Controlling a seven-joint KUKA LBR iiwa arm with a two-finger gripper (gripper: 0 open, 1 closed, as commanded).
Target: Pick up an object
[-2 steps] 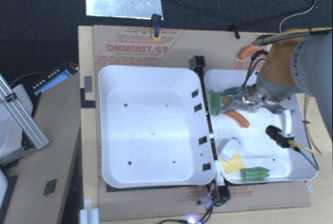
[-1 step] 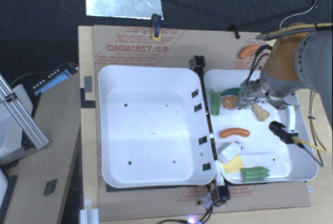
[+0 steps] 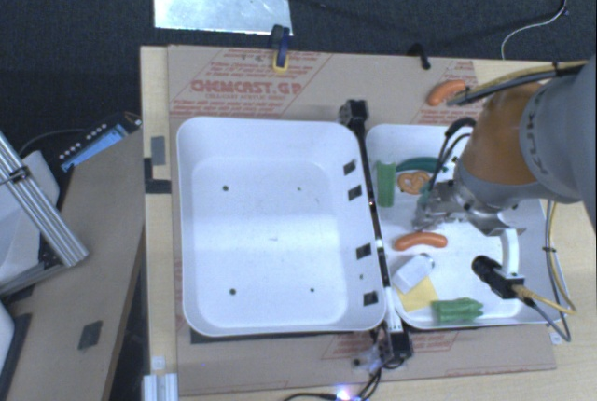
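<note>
Dark carpet surrounds a bench point(image 3: 308, 73) topped with printed brown board, on which two shallow white bins sit side by side. Inside the right bin point(image 3: 466, 292), an orange sausage-shaped object point(image 3: 421, 241) lies flat near the centre. Just above it, toward 12 o'clock, the gripper point(image 3: 431, 212) hangs low at the end of the grey arm point(image 3: 546, 143); whether it is released or clenched cannot be told, and nothing is seen in its grasp. At 5 o'clock from the sausage lie a white block point(image 3: 410, 274) and a yellow piece point(image 3: 420, 294), touching each other, with a green object point(image 3: 456, 310) beyond them near the bin's front wall. At 11 o'clock stands a green stick point(image 3: 384, 184) beside a round orange-and-teal item point(image 3: 411, 181). The left bin point(image 3: 201, 297) lies at 9 o'clock.
</note>
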